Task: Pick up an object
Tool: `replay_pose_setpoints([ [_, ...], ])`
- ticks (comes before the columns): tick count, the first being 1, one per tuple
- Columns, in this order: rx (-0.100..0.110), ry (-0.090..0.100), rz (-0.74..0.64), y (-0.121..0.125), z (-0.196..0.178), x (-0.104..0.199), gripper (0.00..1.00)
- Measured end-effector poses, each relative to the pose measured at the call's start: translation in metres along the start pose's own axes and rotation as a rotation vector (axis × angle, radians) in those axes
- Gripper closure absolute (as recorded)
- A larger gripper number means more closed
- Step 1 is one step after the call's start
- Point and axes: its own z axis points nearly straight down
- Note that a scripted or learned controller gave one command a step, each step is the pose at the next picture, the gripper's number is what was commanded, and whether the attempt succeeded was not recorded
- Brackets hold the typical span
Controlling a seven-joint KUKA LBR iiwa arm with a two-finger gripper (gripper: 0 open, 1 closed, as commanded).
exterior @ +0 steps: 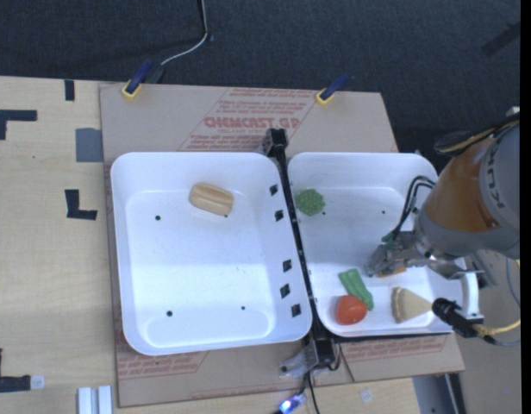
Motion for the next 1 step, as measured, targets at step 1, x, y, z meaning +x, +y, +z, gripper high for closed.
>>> replay_pose_setpoints([
  [1, -0.003, 0.001, -0.002, 0.0518, -0.0021, 0.0203, 1.00],
])
